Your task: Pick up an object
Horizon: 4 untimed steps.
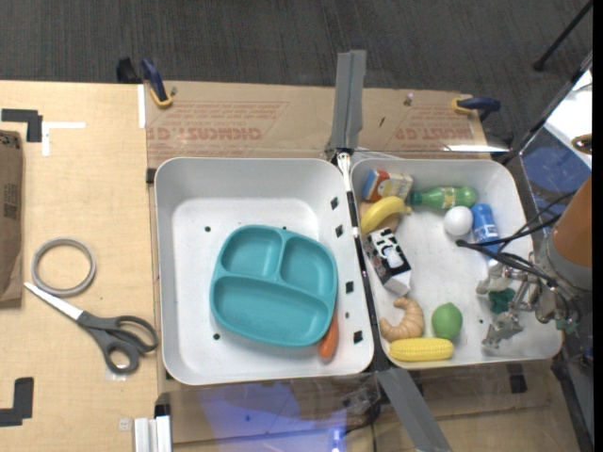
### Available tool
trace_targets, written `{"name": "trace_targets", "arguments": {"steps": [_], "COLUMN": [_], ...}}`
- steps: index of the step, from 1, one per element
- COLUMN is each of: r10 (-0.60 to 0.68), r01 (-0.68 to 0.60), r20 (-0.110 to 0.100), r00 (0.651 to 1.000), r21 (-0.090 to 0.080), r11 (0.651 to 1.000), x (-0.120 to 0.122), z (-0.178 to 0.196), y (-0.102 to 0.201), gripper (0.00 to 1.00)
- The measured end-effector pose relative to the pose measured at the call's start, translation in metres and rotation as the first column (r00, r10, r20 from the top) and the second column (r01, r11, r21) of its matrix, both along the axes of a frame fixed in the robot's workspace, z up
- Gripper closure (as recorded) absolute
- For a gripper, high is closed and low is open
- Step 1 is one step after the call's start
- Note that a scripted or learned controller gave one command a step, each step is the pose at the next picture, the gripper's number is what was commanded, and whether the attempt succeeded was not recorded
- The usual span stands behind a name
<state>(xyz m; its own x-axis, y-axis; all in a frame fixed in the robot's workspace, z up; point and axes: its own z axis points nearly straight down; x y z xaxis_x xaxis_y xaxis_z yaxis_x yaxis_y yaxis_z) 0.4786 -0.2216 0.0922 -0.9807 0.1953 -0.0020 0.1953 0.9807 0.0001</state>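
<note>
— Two bins sat on the desk; what lay leftmost?

— Scissors, then a teal tray in the left bin.

— And the right bin?

— A banana, a croissant, corn and a green ball.

— The pincer?

— It hung low by the right wall, near that ball; whether apart or together, I couldn't tell.

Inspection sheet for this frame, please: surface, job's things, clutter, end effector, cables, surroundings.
Surface: two white bins side by side on a wooden bench.
Job's things: right bin holds banana, green bottle, white ball, croissant, lime, corn; left bin holds teal tray, carrot.
Clutter: scissors, tape roll on bench.
End effector: low over right bin's right edge, holding nothing visible.
Cables: black leads across right bin.
Surroundings: cardboard, clamps, carpet.
</note>
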Motion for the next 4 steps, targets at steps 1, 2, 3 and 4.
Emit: {"name": "trace_targets", "arguments": {"steps": [1,2,3,4], "r10": [0.187,0.415,0.418,0.261], "r01": [-0.187,-0.415,-0.418,-0.261], "r20": [0.001,0.000,0.003,0.001], "r00": [0.982,0.910,0.909,0.965], "r21": [0.000,0.001,-0.001,0.000], "r11": [0.982,0.910,0.909,0.965], "x": [0.000,0.000,0.002,0.027], "z": [0.000,-0.001,0.009,0.138], "y": [0.000,0.059,0.060,0.134], "gripper": [0.00,0.00,1.00,1.00]}}
